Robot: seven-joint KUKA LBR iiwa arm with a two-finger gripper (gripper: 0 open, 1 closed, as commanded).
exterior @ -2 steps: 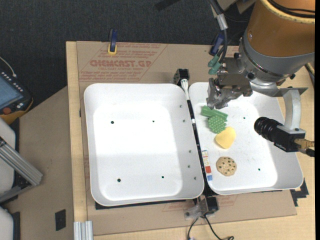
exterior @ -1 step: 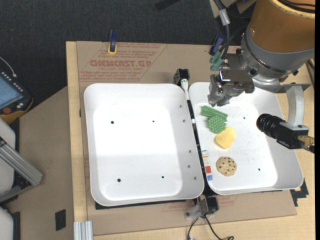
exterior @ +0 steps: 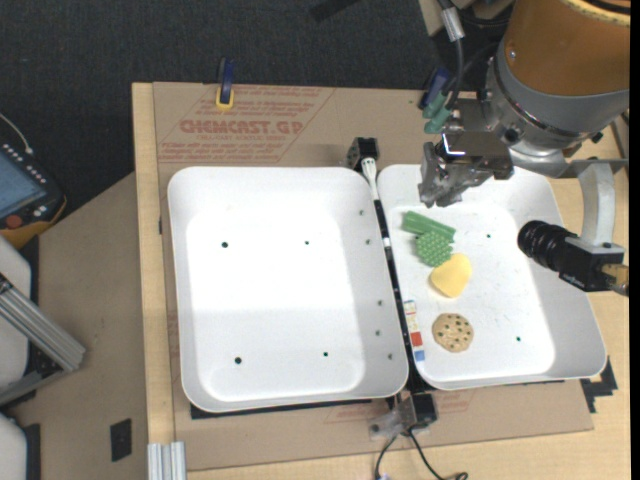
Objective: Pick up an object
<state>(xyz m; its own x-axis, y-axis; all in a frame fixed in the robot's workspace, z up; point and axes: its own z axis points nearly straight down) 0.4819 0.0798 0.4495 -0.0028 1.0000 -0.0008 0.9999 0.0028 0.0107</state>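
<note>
my pincer [exterior: 438, 196] hangs over the far-left part of the right bin [exterior: 535, 303], just beyond the green ridged piece [exterior: 430, 235]. can't tell from here whether it's released or clenched. nothing visible in it.

pick candidates all sit in the right bin. the green piece is nearest me. the yellow lump [exterior: 451, 276] is touching or just beside the green piece's front end. the speckled brown disc [exterior: 453, 332] lies apart, toward the front rim.

risks, as i judge them:
- green and yellow are crowded, so a descent on either could nudge the other, or i close on both and drop one.
- the green piece is tilted and ridged, so an off-axis close may squirt it sideways.
- i'm close to the wall shared with the left bin [exterior: 270, 288], so drifting that way could clip the rim.
- the disc looks flat, so it's easy to skate over and come up with nothing.

hard to read:
- my height above the bin floor, with one slanted view only.
- whether the green piece is one part or two stacked.
- my wrist covers the bin's far-right corner.
- whether yellow actually touches green.
</note>
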